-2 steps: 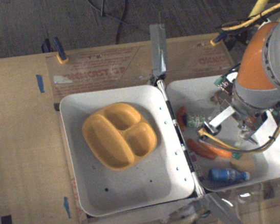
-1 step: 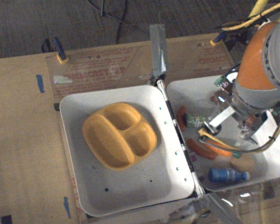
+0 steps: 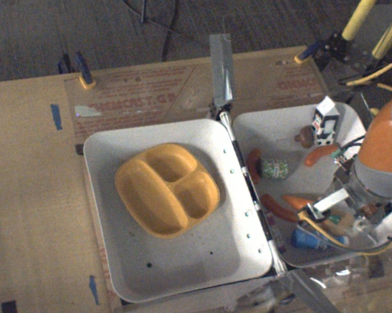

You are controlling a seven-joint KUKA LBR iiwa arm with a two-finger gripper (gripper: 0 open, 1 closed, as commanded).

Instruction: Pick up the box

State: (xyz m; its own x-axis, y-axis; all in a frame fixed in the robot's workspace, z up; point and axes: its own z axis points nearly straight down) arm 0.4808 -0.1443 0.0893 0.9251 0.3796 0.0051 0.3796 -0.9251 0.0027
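Yellow three-compartment plastic tray [image 3: 168, 189] sits far left of the end effector [image 3: 349, 216], which hangs low in the right white bin [image 3: 278, 122]; small black-and-white carton box [image 3: 326, 122] lies beyond it, ungrasped; grip state unreadable; next: reposition over box.
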